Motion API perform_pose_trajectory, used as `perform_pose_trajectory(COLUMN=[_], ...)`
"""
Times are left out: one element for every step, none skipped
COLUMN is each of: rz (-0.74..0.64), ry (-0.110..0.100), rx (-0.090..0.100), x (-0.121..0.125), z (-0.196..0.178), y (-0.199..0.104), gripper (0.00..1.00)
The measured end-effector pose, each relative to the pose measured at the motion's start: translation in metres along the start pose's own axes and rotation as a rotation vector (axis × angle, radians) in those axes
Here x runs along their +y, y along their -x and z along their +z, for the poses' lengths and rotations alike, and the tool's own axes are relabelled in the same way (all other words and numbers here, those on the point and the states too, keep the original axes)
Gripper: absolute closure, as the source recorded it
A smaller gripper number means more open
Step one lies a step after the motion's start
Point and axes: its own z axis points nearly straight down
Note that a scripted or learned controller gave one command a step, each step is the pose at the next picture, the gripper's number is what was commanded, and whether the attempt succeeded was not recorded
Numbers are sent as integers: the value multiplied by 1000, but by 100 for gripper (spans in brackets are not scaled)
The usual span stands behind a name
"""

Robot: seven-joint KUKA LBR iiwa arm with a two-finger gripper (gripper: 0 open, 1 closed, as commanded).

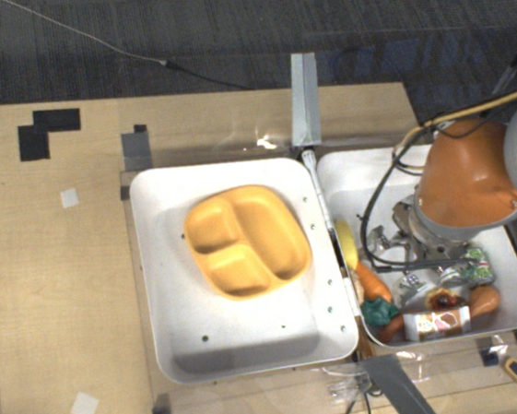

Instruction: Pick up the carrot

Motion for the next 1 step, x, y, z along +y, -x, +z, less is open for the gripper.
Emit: perform_pose_trajectory(rz=[144], ry=[-2], rx=[5], x=[0], z=[0], y=[-1], gripper=[0])
